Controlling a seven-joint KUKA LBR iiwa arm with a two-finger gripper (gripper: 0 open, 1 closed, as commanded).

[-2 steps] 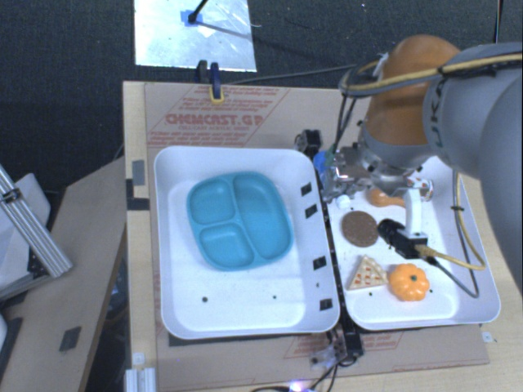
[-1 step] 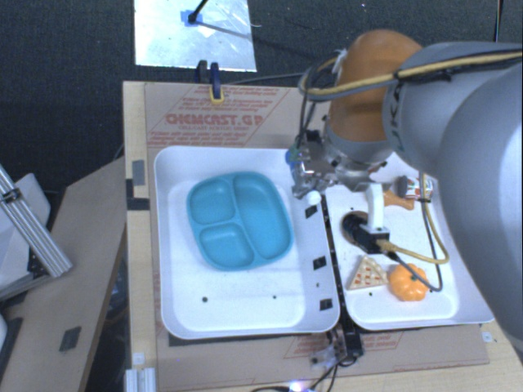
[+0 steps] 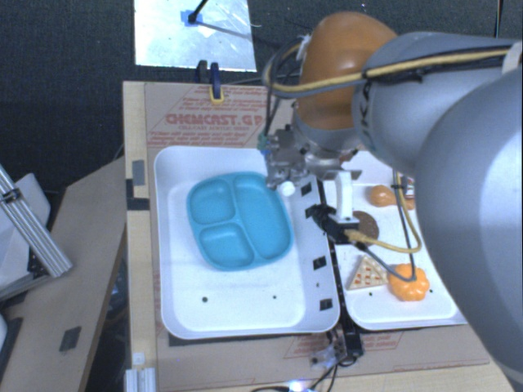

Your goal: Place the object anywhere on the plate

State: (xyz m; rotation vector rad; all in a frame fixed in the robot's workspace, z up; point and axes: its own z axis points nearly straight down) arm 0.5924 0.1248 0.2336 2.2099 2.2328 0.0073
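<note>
Nothing is lying on the plate (image 3: 239, 220) yet, and the jaws (image 3: 282, 182) are hanging at its far rim, their state impossible to tell, while food pieces (image 3: 406, 284) are sitting in the right bin (image 3: 441, 309).

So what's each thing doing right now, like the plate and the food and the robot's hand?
Blue plate: flat in the left bin, three compartments, nothing on it.
Gripper: above the plate's right rim.
Waffle triangle: flat in the right bin.
Orange toy: beside the waffle.
Brown disc: flat, right bin.
Small orange piece: lying loose, right bin.
</note>
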